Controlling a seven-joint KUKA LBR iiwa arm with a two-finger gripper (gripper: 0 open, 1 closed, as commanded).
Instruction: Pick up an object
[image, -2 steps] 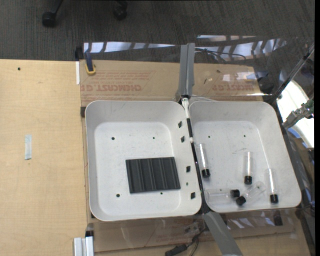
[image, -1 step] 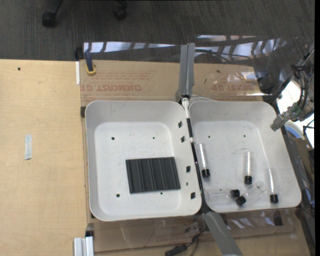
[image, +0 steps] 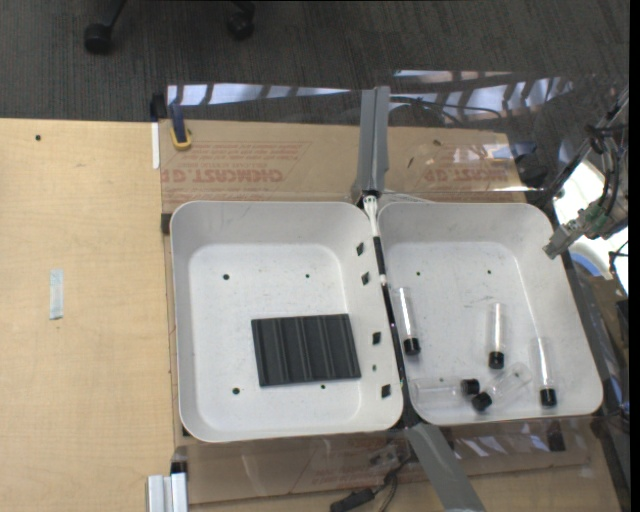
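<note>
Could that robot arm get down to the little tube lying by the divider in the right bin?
Probably yes. The tube lies alone on the bin floor, nothing on top of it, though the divider sits close beside it.

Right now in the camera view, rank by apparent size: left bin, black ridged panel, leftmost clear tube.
1. left bin
2. black ridged panel
3. leftmost clear tube, far the smallest

No close calls; the gaps are plain.
</note>
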